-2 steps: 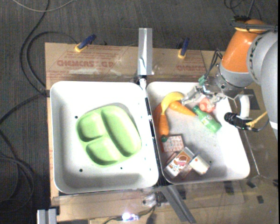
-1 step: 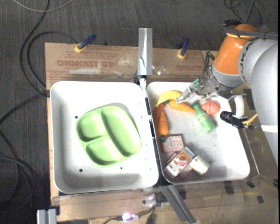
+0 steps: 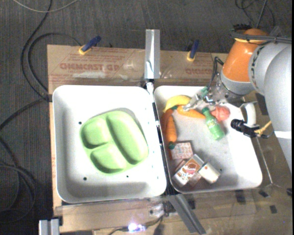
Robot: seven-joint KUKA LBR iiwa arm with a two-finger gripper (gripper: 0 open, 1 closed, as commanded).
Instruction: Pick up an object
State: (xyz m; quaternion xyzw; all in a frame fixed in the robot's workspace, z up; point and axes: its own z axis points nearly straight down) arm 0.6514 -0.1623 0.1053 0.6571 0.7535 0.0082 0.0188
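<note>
We see our hand (image 3: pixel 202 101) low in the right bin (image 3: pixel 245 177), upper centre-right of frame, beside the banana (image 3: pixel 175 102). We cannot tell its finger state; nothing looks lifted yet.

The arm (image 3: pixel 272 82) is cut off by the frame's edge at 3 o'clock. Its wrist covers the far corner of the right bin (image 3: pixel 235 180) at 1 o'clock. The banana (image 3: pixel 176 102) is partly hidden under the gripper (image 3: pixel 198 102). Labels on the small cartons (image 3: pixel 188 170) are too small to read.
</note>
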